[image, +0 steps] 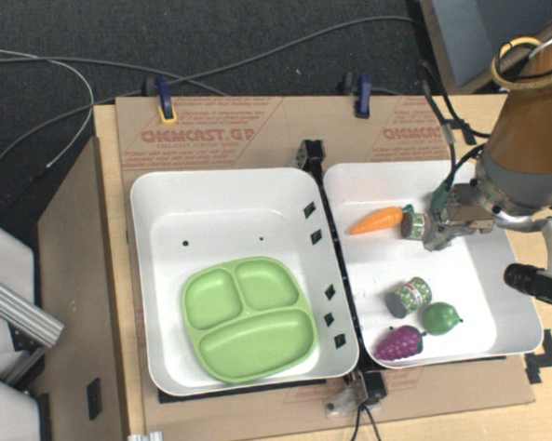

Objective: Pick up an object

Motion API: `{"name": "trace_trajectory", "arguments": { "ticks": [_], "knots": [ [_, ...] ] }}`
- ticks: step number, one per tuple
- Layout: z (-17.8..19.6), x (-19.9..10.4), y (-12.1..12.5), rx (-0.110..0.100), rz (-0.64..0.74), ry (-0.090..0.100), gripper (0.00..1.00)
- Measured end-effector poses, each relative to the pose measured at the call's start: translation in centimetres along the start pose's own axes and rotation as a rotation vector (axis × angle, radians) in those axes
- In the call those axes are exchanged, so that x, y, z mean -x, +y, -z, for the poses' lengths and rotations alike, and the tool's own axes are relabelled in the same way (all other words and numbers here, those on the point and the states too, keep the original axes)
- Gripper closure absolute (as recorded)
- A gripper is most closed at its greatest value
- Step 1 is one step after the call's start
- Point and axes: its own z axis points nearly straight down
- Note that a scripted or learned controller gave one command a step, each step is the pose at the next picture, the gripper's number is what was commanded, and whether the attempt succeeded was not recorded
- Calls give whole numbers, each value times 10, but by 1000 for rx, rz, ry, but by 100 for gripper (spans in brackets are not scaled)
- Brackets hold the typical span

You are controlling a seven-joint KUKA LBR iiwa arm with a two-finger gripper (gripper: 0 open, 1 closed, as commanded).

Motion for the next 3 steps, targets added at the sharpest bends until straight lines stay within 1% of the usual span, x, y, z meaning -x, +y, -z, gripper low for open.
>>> {"name": "trace_trajectory", "arguments": {
  "ticks": [1,2,3],
  "knots": [
    [4,-47,5,3,1,0,100],
    [-6,-93,6,-1,-1,-1,100],
    [-1,-145,12,4,1,-1,100]
  ]
}}
